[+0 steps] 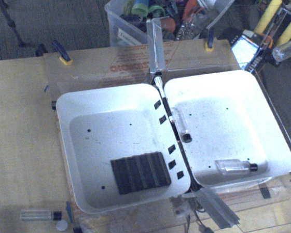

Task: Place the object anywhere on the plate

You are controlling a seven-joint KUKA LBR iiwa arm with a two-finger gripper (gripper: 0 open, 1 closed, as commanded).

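Two clear tubes with black caps are lying in the right bin, so we're guessing one of them is the object. One tube is lying flat close to the near wall, cap pointing right. The other tube is sitting tight against the divider between the bins, cap toward us.

We're leaning toward the near one, since it's lying in the open with room on both long sides. The divider one is looking awkward: a finger would probably be scraping the wall. We're thinking the grab should be going across the tube's middle, since something round and slick like that is likely rolling away otherwise.

As for the pincer, we're not able to say if it's open or closed.

We're aiming for the dark ribbed plate in the near part of the left bin. Lowering along the ribs should be keeping the tube from rolling off.
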